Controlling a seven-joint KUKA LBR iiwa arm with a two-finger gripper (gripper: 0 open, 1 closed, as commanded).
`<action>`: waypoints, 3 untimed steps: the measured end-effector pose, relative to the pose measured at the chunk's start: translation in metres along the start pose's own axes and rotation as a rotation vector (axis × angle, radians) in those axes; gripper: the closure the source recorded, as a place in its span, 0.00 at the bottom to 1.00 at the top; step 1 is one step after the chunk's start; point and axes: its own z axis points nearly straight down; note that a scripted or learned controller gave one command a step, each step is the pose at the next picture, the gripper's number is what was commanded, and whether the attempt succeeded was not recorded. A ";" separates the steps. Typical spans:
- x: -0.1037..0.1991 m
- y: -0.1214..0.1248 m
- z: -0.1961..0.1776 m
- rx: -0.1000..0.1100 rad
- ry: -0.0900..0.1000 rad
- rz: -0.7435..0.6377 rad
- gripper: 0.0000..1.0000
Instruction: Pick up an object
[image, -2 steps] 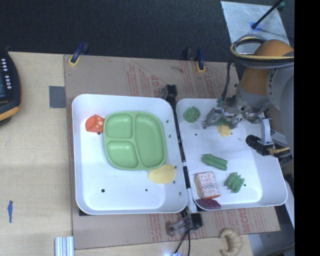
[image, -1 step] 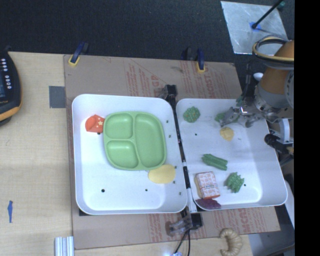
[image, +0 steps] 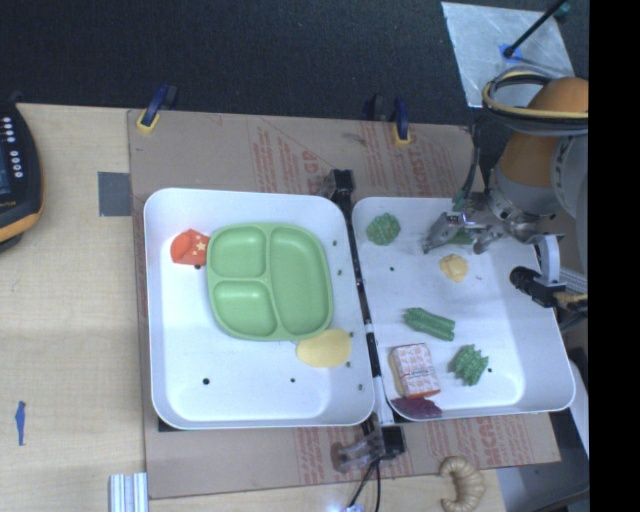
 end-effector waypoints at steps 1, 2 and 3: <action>-0.033 0.000 0.004 -0.004 -0.002 0.004 0.00; 0.013 -0.021 -0.004 0.001 0.001 -0.002 0.00; -0.003 0.001 0.005 -0.005 -0.001 -0.001 0.00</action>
